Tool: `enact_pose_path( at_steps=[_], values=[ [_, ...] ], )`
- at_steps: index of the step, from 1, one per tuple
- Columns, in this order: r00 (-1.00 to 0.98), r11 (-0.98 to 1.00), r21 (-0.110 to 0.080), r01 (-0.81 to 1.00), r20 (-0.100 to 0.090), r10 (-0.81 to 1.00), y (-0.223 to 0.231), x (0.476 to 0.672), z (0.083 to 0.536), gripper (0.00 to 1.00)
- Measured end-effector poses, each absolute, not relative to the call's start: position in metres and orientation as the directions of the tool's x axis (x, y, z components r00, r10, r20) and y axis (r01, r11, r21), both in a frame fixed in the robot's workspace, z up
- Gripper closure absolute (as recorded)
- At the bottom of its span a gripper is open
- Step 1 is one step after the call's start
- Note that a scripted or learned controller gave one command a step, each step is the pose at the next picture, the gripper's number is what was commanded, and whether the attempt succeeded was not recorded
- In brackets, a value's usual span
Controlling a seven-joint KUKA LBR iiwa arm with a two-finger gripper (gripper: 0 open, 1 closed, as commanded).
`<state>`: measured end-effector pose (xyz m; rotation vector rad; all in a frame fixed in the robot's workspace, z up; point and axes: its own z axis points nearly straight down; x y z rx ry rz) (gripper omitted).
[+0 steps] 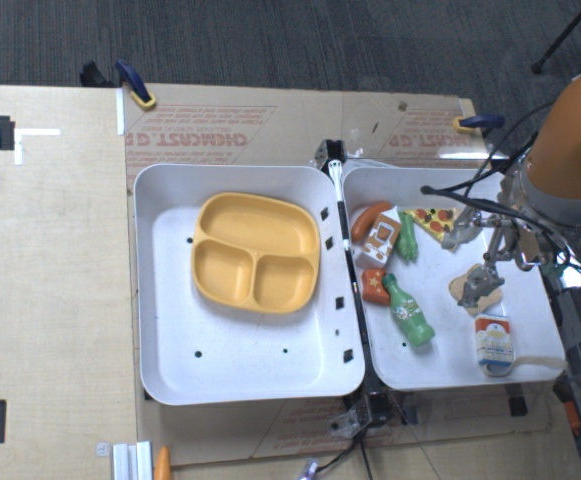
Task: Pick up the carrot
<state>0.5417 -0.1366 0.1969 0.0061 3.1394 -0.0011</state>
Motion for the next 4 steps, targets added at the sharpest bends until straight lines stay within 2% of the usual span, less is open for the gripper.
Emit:
enact_pose_path(
  at_steps=[1, 2, 3, 4],
  values=[
    [-0.96, 0.96, 0.0, 0.279, -0.007, 0.279, -0.162, 0.603, 0.224, 0.0],
    [-0.967, 0.967, 0.0, 0.255, -0.006, 0.255, -0.132, 0.634, 0.307, 0.0],
    [-0.968, 0.968, -0.001, 0.252, -0.011, 0.252, -0.131, 0.636, 0.316, 1.0],
    [-0.986, 0.986, -0.002, -0.165, -0.007, -0.165, -0.172, 0.606, 0.414, 1.0]
  ],
)
